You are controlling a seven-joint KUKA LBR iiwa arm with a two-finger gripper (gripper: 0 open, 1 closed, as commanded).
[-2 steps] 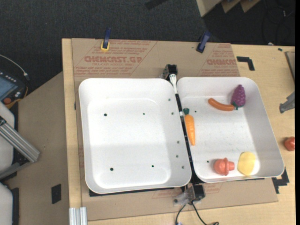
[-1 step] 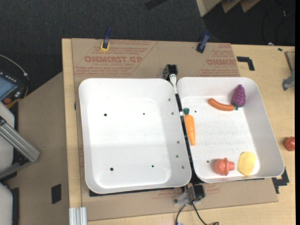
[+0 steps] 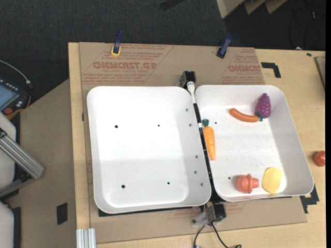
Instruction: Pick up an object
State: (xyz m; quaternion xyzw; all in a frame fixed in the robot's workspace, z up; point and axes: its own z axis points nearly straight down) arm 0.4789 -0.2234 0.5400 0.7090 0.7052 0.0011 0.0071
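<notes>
All candidate objects are gathered in the right bin (image 3: 289,138); the carrot (image 3: 209,142) lies lengthwise along its left wall. The tool's state cannot be told, so nearness is probably unjudgeable.

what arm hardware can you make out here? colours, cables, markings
Nothing I can pin to the arm. The only candidate is an orange-red blob on the bench by the right bin, too cropped to call it arm or toy.

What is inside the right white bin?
A carrot, a sausage, purple grapes, a yellow lemon and a red-orange toy. Whatever lies beneath them is covered.
</notes>
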